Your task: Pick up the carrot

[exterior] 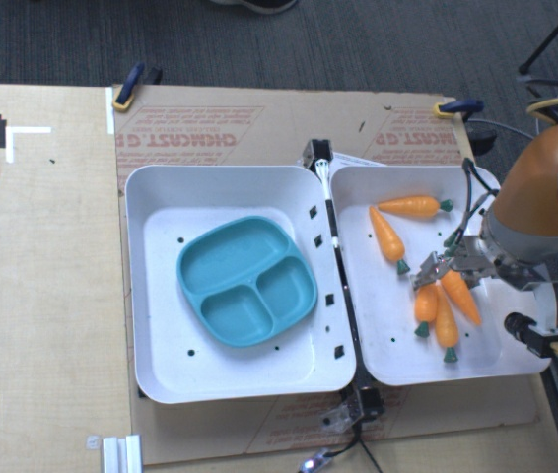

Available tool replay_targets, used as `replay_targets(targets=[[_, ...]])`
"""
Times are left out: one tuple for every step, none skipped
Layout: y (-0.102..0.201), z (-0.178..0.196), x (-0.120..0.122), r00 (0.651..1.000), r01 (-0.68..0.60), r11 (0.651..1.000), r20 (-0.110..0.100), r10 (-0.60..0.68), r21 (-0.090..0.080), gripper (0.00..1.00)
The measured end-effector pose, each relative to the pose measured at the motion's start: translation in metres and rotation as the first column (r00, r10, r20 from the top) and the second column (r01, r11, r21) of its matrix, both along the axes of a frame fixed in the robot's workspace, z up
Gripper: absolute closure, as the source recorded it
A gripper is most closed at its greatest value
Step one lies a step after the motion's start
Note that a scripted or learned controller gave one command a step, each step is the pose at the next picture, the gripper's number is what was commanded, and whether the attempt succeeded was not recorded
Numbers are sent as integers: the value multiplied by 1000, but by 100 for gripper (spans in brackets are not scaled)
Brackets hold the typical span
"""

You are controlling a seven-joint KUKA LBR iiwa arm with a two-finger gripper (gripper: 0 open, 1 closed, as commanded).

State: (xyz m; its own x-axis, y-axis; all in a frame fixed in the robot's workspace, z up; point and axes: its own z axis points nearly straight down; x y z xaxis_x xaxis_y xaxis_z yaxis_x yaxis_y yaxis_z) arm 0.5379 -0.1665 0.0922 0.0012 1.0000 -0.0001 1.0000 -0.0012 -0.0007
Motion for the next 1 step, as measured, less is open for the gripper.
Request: replay_targets(targets=[[-1,12,2,1000,2,1000,4,-2,-2,100]])
